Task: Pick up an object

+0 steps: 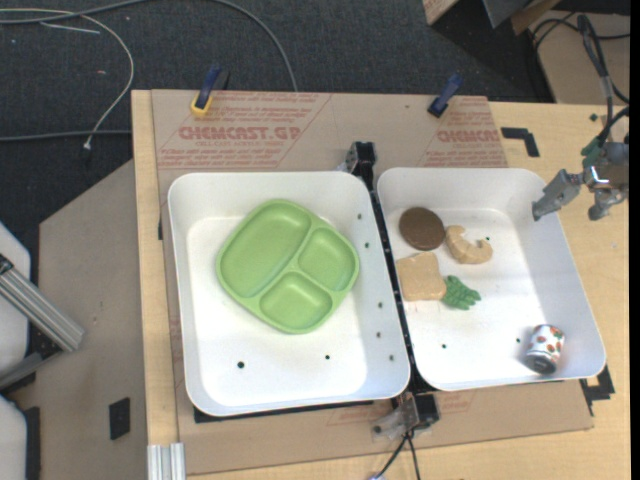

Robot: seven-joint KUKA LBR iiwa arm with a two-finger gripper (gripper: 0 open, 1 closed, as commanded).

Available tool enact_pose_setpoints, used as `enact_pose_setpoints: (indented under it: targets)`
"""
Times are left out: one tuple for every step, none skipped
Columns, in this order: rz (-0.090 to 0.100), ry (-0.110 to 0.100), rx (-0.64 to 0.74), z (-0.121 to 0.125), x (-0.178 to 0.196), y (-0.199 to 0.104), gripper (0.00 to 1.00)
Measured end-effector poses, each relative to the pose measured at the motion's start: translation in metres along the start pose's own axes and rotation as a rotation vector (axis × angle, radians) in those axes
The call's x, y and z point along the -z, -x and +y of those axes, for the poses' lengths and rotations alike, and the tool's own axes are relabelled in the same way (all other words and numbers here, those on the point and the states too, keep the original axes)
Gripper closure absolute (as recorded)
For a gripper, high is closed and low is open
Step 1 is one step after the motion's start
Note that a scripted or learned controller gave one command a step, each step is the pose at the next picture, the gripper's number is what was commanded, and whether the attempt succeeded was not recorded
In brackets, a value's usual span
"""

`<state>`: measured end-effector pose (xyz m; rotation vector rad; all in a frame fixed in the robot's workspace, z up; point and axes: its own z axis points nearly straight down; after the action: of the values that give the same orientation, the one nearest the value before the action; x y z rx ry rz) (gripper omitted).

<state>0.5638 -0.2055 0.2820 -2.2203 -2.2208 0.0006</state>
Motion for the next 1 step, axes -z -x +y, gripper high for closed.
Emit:
enact_pose_setpoints:
  targets:
    - [0.002, -0.005, -0.001, -0.0007, -0.0599, 0.0070, 0.00]
